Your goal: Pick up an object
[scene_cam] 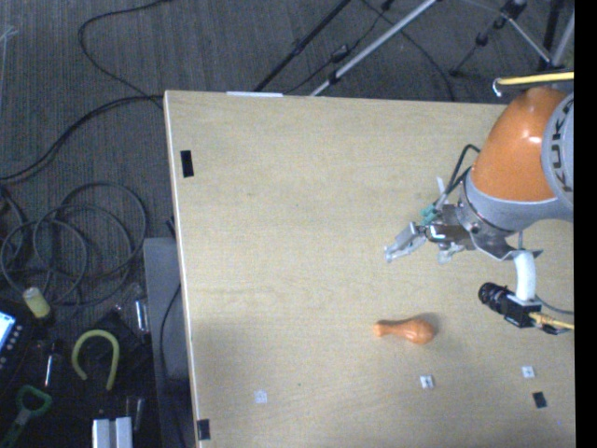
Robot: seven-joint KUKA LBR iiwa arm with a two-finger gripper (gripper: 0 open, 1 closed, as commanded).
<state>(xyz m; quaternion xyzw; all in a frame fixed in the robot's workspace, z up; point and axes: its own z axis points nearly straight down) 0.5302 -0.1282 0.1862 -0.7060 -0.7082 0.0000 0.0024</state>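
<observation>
Light wooden bench top (298, 213) | small orange pear-shaped object (408, 329) lies on its side toward the near edge | black tape mark (187, 163) by the left edge | little white squares (426, 381) near the front

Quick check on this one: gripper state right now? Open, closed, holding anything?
Gripper: cannot be told whether open or closed; nothing seen held. It hovers over the wooden bench, up and apart from the orange pear-shaped object.
</observation>
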